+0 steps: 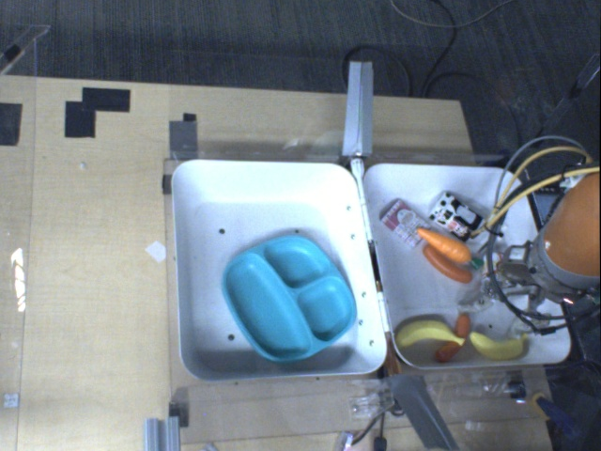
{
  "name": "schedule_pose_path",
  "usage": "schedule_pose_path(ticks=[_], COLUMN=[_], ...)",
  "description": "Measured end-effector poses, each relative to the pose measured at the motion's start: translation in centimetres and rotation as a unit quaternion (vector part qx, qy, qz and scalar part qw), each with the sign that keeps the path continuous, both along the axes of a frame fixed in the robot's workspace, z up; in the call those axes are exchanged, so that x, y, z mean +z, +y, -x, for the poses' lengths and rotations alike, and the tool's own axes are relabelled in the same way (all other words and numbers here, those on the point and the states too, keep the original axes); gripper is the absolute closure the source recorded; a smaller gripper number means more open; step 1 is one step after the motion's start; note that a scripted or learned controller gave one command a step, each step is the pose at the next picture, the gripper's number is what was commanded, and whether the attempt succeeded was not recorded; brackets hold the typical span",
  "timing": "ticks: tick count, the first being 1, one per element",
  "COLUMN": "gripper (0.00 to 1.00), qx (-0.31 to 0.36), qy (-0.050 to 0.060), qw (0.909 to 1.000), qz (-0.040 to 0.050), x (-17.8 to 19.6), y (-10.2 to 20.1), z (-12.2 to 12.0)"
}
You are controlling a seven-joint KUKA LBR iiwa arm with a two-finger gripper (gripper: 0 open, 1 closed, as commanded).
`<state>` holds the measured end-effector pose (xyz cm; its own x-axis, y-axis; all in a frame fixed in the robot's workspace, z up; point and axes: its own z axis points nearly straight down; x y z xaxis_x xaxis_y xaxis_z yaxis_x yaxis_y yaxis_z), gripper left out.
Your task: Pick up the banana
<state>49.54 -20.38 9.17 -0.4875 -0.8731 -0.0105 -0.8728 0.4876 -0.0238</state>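
Observation:
A yellow banana (pixel 423 333) lies at the front left of the right bin (pixel 413 280). A second yellow banana-like piece (pixel 499 347) rests near the bin's front right corner. My gripper (pixel 481 292) hangs over the right side of that bin, just above and between the two yellow pieces, with cables around it. The arm's orange band (pixel 575 233) is at the right edge.
An orange carrot (pixel 444 250), a pink-and-white packet (pixel 402 222) and a black-and-white object (pixel 456 214) lie at the back of the right bin. Two small red-orange items (pixel 462 324) (pixel 448 352) sit between the yellow pieces. The left bin (pixel 197 252) holds a blue divided plate (pixel 287 296).

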Motion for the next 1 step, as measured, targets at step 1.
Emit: schedule_pose_path(ticks=[1], gripper=[0.0], qx=[0.094], qy=[0.004], qw=[0.9956], qz=[0.0013], x=[-0.14], y=[0.04], z=[0.21])
